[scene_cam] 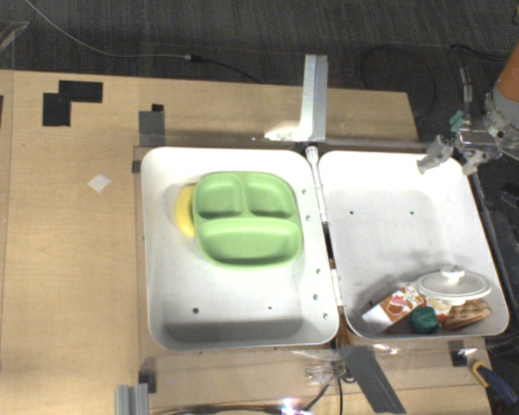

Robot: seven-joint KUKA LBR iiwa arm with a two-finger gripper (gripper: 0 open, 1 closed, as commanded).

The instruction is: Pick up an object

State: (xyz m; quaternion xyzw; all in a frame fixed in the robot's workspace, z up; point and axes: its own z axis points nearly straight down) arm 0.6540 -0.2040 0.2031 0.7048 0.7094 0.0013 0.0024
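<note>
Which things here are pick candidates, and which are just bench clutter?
Pick candidates: green divided plate, yellow item tucked under its left edge, white lid, snack packet, green ball.

Clutter: metal post, black tape patches, cables.

A green divided plate lies flat in the left bin, a yellow item tucked under its left edge. In the right bin's near corner sit a small carton, a green ball and a white lid.

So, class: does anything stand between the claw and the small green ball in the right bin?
Nothing visible does. The claw sits at the far right corner of the right white bin; the small green ball lies at the near edge, with bare bin floor between them.
</note>
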